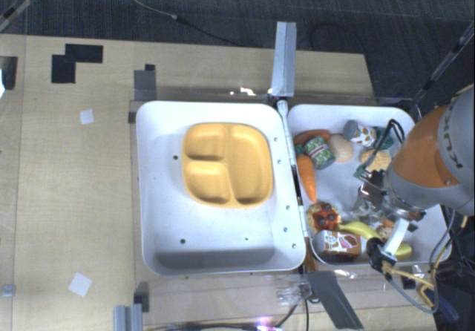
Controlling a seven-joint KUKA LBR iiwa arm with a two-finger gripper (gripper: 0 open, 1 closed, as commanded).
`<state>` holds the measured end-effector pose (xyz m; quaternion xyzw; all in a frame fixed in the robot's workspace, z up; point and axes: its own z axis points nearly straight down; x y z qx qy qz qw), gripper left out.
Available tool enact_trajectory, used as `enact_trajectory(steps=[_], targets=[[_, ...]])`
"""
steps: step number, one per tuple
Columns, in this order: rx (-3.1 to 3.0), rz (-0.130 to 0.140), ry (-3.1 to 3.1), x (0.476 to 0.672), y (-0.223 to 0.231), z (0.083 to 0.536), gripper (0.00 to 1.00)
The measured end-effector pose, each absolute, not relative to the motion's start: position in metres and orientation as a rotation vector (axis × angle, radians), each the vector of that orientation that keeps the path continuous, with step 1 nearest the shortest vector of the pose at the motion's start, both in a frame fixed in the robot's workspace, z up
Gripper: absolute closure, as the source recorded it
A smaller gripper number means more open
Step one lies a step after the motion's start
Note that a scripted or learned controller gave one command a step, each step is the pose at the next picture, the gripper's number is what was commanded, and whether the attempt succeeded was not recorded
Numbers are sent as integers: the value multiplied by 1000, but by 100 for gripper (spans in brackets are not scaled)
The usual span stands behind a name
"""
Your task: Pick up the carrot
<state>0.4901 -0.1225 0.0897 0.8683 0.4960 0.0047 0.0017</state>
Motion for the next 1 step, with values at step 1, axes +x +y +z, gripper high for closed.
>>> enact_trajectory(steps=[1], targets=[[2424,14,1982,491,-166,90,100]])
